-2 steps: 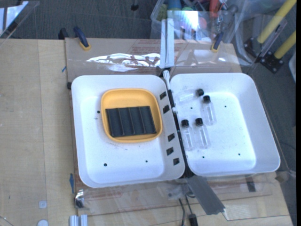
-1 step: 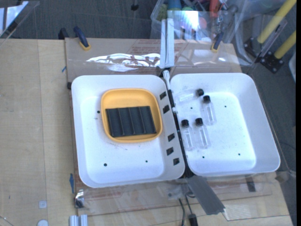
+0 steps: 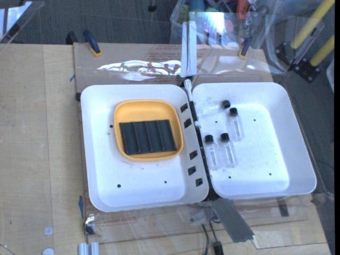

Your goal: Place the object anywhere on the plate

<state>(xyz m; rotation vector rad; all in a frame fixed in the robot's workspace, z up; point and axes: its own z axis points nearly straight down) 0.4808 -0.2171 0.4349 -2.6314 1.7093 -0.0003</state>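
— Camera, one, fixed: where is it mounted?
— Above the bench [image 3: 32, 142], tilted toward 12 o'clock, moderately near; left bin [image 3: 101, 185] at 9, right bin [image 3: 287, 158] at 3.

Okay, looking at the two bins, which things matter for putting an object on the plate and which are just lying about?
Part of the job:
- yellow plate with a dark ridged insert, in the left bin
- clear vials with black caps, four it seems, in the right bin

Just lying about:
- clear tub of colourful clutter behind the bins
- blue-handled clamp at the back left
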